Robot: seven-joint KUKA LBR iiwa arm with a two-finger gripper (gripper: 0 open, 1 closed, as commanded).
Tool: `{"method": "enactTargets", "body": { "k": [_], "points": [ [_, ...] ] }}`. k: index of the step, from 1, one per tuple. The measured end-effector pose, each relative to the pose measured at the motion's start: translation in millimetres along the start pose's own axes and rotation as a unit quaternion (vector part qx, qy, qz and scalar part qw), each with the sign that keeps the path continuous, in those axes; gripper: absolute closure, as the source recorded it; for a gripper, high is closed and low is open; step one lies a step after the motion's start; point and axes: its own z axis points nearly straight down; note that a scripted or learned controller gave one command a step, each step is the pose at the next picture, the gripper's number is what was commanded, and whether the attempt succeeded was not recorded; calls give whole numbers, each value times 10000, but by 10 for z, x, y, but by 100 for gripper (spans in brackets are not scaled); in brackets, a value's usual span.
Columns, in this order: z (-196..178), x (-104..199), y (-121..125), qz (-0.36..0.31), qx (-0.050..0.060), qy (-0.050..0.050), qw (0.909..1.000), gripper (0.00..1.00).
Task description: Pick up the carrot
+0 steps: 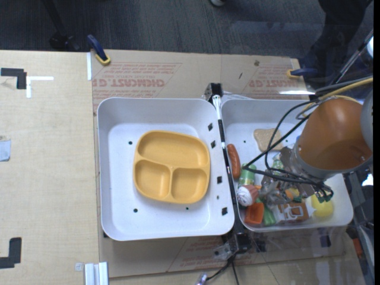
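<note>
The carrot (255,213), an orange piece with a green end, lies at the front of the right bin (237,114) in a crowd of toy foods. My gripper (278,190) is down among those items, just behind and to the right of the carrot. The arm's orange band (332,136) and black cables cover most of the gripper. Nothing shows as lifted clear of the bin floor.
Around the carrot are a reddish sausage (234,160), a green item (248,174), a white and red piece (244,195), a yellow lemon (322,207) and a tan slice (266,138). A yellow divided plate (173,166) sits in the left bin (113,159).
</note>
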Motion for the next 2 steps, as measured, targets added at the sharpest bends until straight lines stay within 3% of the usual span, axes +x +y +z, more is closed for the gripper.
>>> {"method": "enactTargets", "body": {
  "k": [1, 2],
  "points": [
    [38, 92, -208, -494, -13, 30, 9988, 100],
    [78, 307, -1154, 405, -31, 91, 9991, 100]
  ]
}}
